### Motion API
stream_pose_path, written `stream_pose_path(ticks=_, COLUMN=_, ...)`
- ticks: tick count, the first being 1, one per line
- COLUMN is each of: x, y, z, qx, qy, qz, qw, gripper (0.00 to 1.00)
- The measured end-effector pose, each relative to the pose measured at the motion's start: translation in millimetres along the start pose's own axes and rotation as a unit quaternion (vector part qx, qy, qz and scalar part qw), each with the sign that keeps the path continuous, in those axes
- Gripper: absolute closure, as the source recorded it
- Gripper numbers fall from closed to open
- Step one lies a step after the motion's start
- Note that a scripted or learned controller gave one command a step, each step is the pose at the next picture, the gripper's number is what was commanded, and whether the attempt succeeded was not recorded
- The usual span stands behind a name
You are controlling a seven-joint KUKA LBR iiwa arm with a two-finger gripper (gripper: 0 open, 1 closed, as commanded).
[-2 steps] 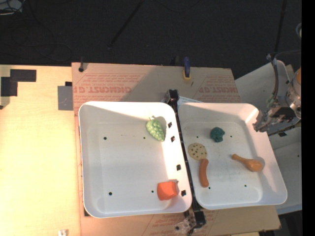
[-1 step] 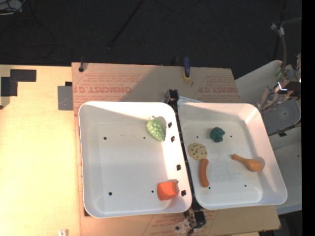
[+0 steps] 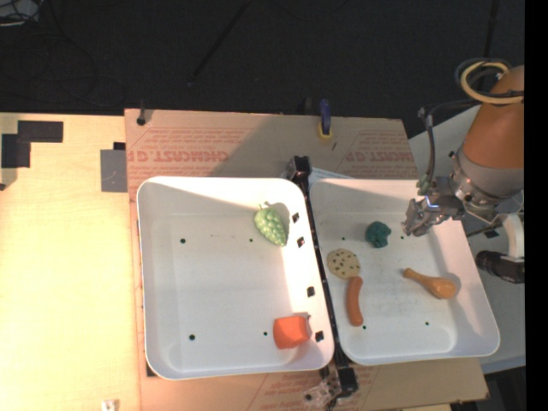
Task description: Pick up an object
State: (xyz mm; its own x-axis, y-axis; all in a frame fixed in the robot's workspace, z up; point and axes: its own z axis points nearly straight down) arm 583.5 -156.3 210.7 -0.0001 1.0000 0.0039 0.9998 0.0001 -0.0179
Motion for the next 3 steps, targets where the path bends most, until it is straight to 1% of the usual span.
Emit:
stream_pose_path(ticks=1, x=52.2, y=18.6, z=-55.3, qx=-0.01, qy=-0.001, qz=-0.003, qw=0.9999, gripper=1.0)
stream_pose_path(ticks=2, x=93.9, y=23.1, z=-200.5, qx=-0.017, qy=-0.002, qz=-0.003, qw=0.9999, gripper=1.0)
stream_pose_path(ticks=3, x=25.1, y=-15.9, z=-99.6, qx=-0.002, qy=-0.002, qz=0.004, qw=1.0, gripper=1.0)
